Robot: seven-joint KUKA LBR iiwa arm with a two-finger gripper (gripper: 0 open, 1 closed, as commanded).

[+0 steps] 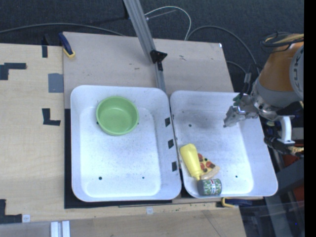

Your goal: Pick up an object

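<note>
A yellow bottle (190, 161) lies in the right bin (217, 107) near its front left corner. A pizza-slice toy (208, 168) lies against the bottle's right side, and a small green can (210, 186) rests just in front of both. A green bowl (117, 115) stands in the back of the left bin (118, 181). My gripper (230, 120) hangs over the right bin's back right part, well away from the bottle, pizza slice and can. Nothing shows between its fingers.
A grey metal pole (143, 28) slants from the top of the view down to the gap between the bins. Cables (197, 31) loop over the bench behind the right bin. A blue and yellow clamp (66, 44) sits at the bench's back left.
</note>
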